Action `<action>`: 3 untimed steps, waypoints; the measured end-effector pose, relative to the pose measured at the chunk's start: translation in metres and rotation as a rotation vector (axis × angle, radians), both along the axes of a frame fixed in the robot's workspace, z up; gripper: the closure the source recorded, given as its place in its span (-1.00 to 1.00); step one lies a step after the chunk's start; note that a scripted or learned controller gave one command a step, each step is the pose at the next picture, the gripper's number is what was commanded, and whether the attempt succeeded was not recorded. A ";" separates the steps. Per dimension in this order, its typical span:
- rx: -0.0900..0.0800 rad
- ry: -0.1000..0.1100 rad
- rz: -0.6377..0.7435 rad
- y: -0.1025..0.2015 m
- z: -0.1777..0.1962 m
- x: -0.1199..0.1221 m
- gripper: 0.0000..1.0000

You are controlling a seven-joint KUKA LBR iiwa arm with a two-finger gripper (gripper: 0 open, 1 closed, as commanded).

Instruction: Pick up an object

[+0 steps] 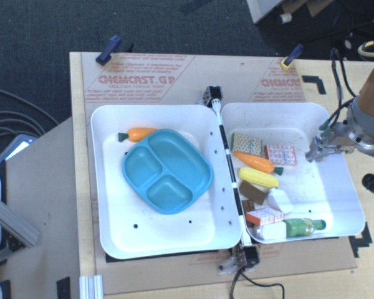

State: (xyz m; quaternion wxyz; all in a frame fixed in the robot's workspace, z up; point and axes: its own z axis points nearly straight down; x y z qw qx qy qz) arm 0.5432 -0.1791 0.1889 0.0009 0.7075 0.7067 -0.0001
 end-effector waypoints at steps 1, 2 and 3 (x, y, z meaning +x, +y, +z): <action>0.001 0.001 0.001 0.001 -0.001 0.000 -1.00; 0.003 0.002 0.002 0.058 -0.105 0.003 -1.00; 0.002 0.001 0.002 0.080 -0.104 0.051 -1.00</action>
